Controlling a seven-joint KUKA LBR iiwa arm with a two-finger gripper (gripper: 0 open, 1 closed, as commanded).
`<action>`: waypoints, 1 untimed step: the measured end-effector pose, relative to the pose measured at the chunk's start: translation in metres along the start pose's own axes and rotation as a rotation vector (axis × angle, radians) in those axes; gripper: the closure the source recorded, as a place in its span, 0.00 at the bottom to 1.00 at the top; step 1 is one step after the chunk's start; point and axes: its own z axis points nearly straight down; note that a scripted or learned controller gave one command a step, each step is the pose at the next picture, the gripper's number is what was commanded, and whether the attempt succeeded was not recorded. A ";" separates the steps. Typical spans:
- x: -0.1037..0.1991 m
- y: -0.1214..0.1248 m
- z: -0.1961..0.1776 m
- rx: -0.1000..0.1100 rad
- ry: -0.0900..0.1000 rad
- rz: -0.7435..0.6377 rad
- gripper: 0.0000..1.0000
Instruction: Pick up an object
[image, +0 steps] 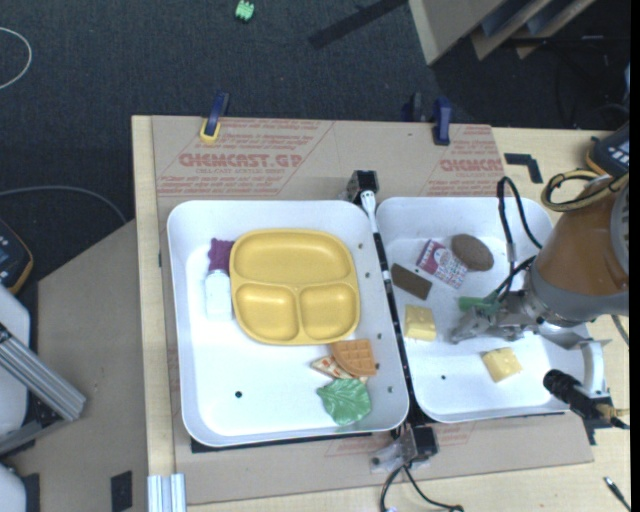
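Right bin (440, 405): cheese cube (421, 324) beside jaws

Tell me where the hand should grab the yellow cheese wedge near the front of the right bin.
Probably across the yellow cheese wedge's two long flat sides, coming straight down from above. It lies flat on the right bin's floor with bare floor around it, though the hand sits close to its upper left.

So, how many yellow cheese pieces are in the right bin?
2. One cheese piece lies near the bin's left wall; the other cheese piece lies toward the front, below the gripper. The arm may hide more.
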 end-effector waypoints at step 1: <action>-0.001 0.000 -0.012 -0.004 -0.002 0.003 1.00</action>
